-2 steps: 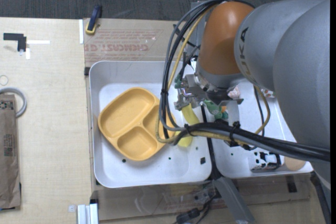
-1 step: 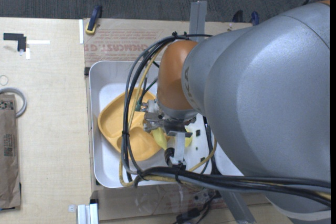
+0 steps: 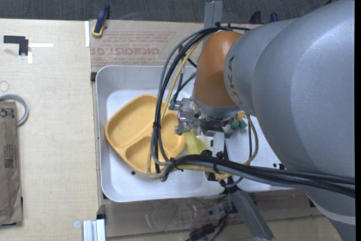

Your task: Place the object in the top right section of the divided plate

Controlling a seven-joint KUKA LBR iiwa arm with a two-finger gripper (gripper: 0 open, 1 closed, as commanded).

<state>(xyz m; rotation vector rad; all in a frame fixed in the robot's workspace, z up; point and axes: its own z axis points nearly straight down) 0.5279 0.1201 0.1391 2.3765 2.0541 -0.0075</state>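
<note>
Under the gripper (image 3: pixel 198 128) (partly hidden) sits a yellow object (image 3: pixel 194 143)

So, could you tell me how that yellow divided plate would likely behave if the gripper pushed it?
The divided plate looks like stiff moulded plastic, so it would probably hold its shape. It seems thin and light, and would likely slide across the smooth white bin. Being low and wide, it should not tip easily.

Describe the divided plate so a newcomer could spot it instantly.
Start at the white bin under the grey arm. In its left half lies the divided plate, tilted, its right edge hidden behind the cables. It is mustard-yellow, with raised ridges splitting it into sections.
</note>
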